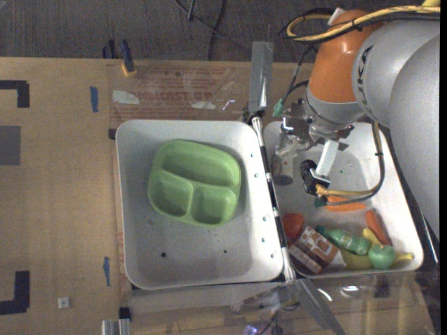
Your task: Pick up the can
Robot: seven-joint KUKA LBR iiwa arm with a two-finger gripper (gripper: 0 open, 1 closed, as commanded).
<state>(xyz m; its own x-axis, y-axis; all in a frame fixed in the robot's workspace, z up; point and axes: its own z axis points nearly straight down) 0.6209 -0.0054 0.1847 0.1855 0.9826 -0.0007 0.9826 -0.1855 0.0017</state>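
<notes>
A brown and white labelled can (313, 248) lies on its side at the near left of the right bin (408, 218), between a red piece (292, 223) and a green bottle (346, 241). My gripper (282, 165) hangs over the far left part of that bin, close to the wall shared with the left bin. It is well above the can in the view, apart from it, with nothing seen in its grasp.
A green divided plate (195, 182) lies in the left bin (133, 243). Along the right bin's near side lie two orange carrots (347, 205), a yellow banana (362, 259) and a green toy (383, 255). The arm covers the bin's far right.
</notes>
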